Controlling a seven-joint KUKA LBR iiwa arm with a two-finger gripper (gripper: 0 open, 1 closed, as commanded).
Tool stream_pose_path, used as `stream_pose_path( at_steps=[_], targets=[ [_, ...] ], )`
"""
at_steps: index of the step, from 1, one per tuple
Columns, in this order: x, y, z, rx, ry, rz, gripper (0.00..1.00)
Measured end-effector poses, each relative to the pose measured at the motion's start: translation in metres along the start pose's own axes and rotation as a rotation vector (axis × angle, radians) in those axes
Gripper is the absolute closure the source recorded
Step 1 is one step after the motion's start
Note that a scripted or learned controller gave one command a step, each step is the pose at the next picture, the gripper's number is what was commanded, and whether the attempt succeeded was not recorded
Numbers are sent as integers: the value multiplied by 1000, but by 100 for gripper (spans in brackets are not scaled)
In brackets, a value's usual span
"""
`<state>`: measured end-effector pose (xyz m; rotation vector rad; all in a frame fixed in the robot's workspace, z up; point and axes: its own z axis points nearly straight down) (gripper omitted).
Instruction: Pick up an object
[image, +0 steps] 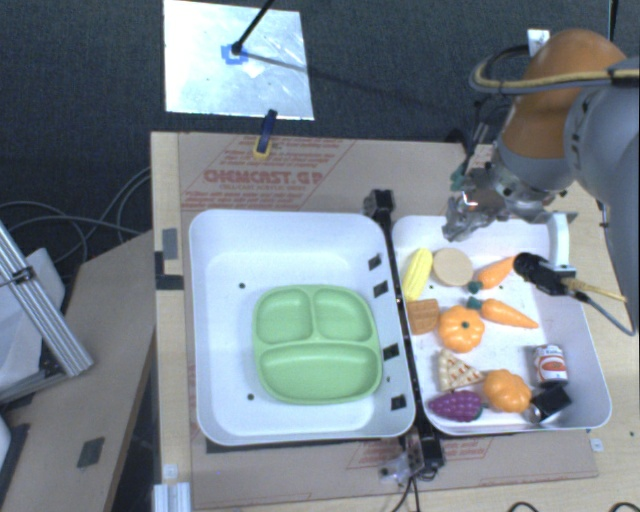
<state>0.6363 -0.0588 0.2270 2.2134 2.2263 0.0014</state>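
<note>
2 shallow white bins are shown side by side on the table (200, 180). In the view's left bin (215, 300), 1 green divided plate (318, 340) is laid flat.

The objects to be picked are gathered in the view's right bin (592, 372):
- A yellow corn cob (417, 272) is set against a tan disc (452, 267).
- 2 carrots are seen, the far carrot (496, 272) and the near carrot (510, 314).
- A brown cracker (423, 316) is placed beside an orange pumpkin (462, 328).
- A pale wedge (457, 372), purple grapes (455, 405) and a red-and-white can (548, 363) are found nearer the front rim.

The claw (462, 218) is held over the far end of the right bin, just beyond the tan disc. Whether it is apart or together cannot be told.
</note>
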Motion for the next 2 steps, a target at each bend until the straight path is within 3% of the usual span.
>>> stream_pose_path(
  at_steps=[2],
  targets=[
    [-11, -3, -7, 0, -1, 5, 100]
  ],
)
